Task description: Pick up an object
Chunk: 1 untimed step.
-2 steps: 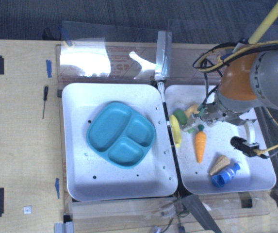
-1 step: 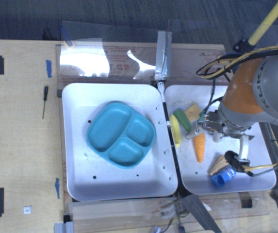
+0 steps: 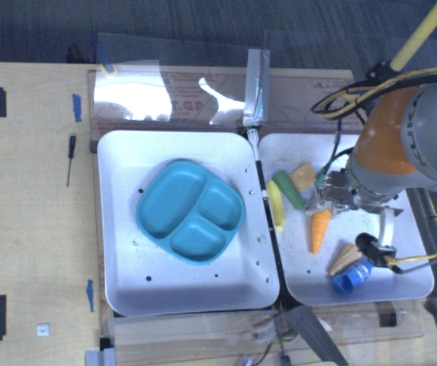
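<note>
The grey two-finger gripper [image 3: 330,200] hangs over the middle of the right-hand shallow white bin [image 3: 412,284], below the arm's orange band; from this slant nobody could say whether it stands wide or narrow, and nothing can be seen held in it. Just under it, towards the near edge, lies the orange tapered toy carrot [image 3: 319,231], its thick end close to the gripper and its tip pointing at the near wall; whether the two touch cannot be made out. To the left of the gripper sits the pale yellow chunky piece [image 3: 303,176]; beside that lies the green elongated toy vegetable [image 3: 287,190], slanted, and next to it the yellow slender toy vegetable [image 3: 277,207], close along the bin's left wall. Nearer the front of the same bin, the tan cone-shaped piece [image 3: 345,258] lies on its side, and the blue plastic cylinder [image 3: 351,280] rests right against it. The left-hand shallow white bin [image 3: 119,280] holds one turquoise divided plastic plate [image 3: 191,211], lying flat near its middle; both bins rest on the light wooden bench [image 3: 27,242].
</note>
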Available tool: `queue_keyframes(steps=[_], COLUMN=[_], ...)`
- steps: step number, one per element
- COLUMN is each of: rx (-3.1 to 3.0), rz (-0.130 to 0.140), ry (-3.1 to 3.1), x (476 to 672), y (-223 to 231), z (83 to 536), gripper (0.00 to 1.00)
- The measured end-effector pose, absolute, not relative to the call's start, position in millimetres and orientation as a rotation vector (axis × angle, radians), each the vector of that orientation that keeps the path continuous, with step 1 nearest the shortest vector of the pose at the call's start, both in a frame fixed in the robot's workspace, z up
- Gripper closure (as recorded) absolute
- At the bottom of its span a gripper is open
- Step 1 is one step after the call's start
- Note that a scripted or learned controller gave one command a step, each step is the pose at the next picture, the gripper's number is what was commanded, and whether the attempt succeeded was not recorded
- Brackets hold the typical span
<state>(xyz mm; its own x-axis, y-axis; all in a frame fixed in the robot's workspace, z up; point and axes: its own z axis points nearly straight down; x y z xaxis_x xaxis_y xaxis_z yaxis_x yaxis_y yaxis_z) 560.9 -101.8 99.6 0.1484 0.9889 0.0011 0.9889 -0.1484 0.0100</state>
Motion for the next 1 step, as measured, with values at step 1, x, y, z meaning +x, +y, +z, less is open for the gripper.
queue_keyframes(steps=[1], rx=[2.294], rz=[0.01], ry=[2.14], x=[668.8], y=[-39.6], z=[189.0], gripper=[1.0])
